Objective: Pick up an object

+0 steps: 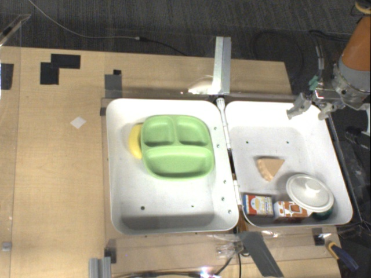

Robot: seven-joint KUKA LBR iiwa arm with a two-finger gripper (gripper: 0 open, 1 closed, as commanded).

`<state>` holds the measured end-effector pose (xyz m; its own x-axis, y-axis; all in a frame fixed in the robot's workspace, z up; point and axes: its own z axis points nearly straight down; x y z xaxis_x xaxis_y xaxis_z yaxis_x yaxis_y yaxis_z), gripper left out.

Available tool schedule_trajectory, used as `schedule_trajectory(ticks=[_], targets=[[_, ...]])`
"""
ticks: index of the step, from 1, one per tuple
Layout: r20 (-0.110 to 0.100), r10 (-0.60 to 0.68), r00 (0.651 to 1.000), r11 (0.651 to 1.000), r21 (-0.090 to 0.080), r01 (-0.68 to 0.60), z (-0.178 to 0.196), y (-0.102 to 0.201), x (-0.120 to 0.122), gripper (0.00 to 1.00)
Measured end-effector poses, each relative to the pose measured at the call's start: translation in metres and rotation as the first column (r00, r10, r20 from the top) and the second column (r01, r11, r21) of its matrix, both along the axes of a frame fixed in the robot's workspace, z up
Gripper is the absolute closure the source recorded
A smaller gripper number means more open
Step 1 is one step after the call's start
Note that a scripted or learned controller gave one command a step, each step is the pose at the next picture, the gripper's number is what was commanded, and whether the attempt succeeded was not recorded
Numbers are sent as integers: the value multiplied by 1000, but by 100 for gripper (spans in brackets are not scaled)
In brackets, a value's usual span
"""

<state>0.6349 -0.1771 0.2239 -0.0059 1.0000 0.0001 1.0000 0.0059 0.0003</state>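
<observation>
Here the gripper (pixel 309 102) hangs over the upper right corner of the right bin (pixel 264 117), with the orange-banded arm (pixel 355 57) reaching in from three o'clock. Its fingers look to stand a little apart with nothing between them, though they are small and partly blurred, so that is a guess more than a reading.

Nothing is picked up yet. The likely candidates all lie in the right bin, toward six o'clock from the gripper: a tan wedge-shaped piece (pixel 270 168) near the bin's middle, a round white lidded container (pixel 309 192) just beyond it toward five o'clock, and a small carton (pixel 273 207) lying flat along the bin's lower wall, its long axis running nine to three. The container touches or nearly touches the carton.

The wedge is the nearest of the three and stands apart from the others, so it seems the easiest target: the gripper would need to travel toward seven o'clock and then descend. Its broad edge faces twelve o'clock, its point six.

In the left bin (pixel 124 172) a green divided tray (pixel 175 145) rests well apart from the gripper, toward nine o'clock, with a yellow object (pixel 134 141) tucked at its left edge, partly hidden
</observation>
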Motion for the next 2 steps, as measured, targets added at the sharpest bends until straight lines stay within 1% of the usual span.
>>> schedule_trajectory(ticks=[1, 2], targets=[[-1, -68, 998, 998, 0, 68, -62, 36, -39, 0], [7, -70, 998, 998, 0, 70, -136, 88, -32, 0]])
